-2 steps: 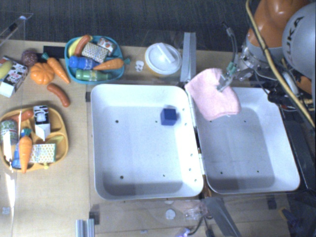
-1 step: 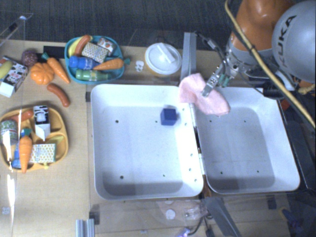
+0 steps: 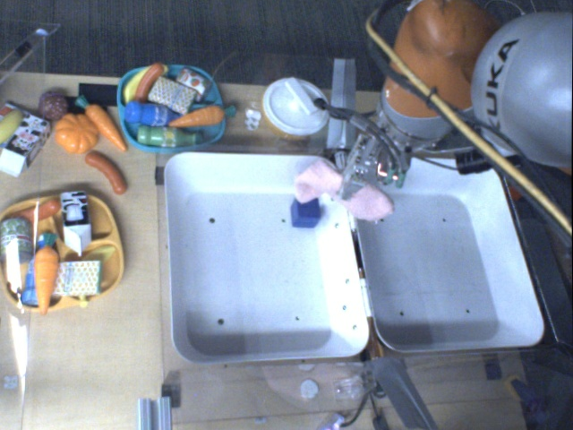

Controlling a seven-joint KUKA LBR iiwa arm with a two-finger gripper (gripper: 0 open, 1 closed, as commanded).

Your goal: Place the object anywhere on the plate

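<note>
A small blue block [image 3: 305, 213] lies in the left bin [image 3: 260, 330], near its far right corner. Just behind and to its right is a pink plate [image 3: 313, 182], which straddles the wall between the two bins; its other end [image 3: 372, 204] reaches into the right bin [image 3: 457, 321]. My gripper [image 3: 358, 179] hangs over the middle of the pink plate and hides that part of it. The blue block sits a short way left of and below the gripper, apart from it. I see nothing held in the gripper.
A white lidded bowl [image 3: 293, 106] stands behind the bins. On the bench at left are a blue bowl of toy food [image 3: 170, 106], a yellow tray of toy food [image 3: 63, 249], a pumpkin [image 3: 74, 133] and a sausage [image 3: 107, 172].
</note>
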